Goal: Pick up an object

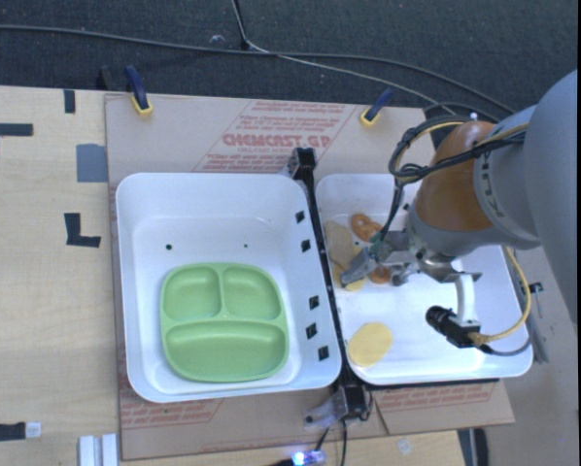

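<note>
Closest to the camera, near the front of the right bin (504, 365), a round yellow cookie (370, 343) lies flat on the white floor, well apart from the gripper. To its left, in the left bin (135, 202), sits a green plate (222, 320) with three sections, one wide section at the front and two small ones behind. A little farther back in the right bin, the gripper (370, 265) reaches down toward the bin's left wall. It is low over a small pile of toy food. Right under it lies a brown and orange piece (357, 278), and the gripper seems to touch it or sit just above it. This piece is too small and too hidden to tell which way it points. I cannot tell if the gripper is apart or together, and I cannot see anything held in it. Just behind the gripper is a pale flat piece (339, 241) that looks like a slice of bread, with its long side running front to back. An orange piece (366, 225), a bit like a little sausage, lies next to it, pointing left to right. Above these, the grey arm (524, 178) with its orange band (454, 187) comes in from the right. Black cables (412, 153) loop around it.
</note>
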Robot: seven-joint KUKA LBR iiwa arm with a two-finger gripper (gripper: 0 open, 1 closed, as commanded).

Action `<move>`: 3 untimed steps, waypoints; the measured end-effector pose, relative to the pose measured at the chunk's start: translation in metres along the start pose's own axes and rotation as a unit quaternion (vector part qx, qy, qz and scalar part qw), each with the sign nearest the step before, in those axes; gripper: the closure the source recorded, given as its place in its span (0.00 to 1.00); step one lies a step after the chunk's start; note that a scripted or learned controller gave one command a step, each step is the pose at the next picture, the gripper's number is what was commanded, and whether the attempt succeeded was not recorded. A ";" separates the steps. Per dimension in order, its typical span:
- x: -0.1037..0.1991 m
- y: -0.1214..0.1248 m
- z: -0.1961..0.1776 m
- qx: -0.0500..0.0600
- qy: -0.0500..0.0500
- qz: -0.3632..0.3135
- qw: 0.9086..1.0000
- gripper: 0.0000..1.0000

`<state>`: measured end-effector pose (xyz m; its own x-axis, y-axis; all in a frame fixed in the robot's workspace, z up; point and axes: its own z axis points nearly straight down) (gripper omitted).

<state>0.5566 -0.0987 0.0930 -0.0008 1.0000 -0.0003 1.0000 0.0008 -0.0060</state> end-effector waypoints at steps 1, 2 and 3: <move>0.001 0.001 -0.013 -0.001 0.001 -0.001 1.000 1.00; -0.005 0.007 -0.072 -0.005 -0.001 0.000 1.000 1.00; -0.005 0.008 -0.115 -0.005 0.000 0.000 1.000 1.00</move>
<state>0.5650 -0.1033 0.2077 -0.0014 1.0000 -0.0008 1.0000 0.0014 0.0036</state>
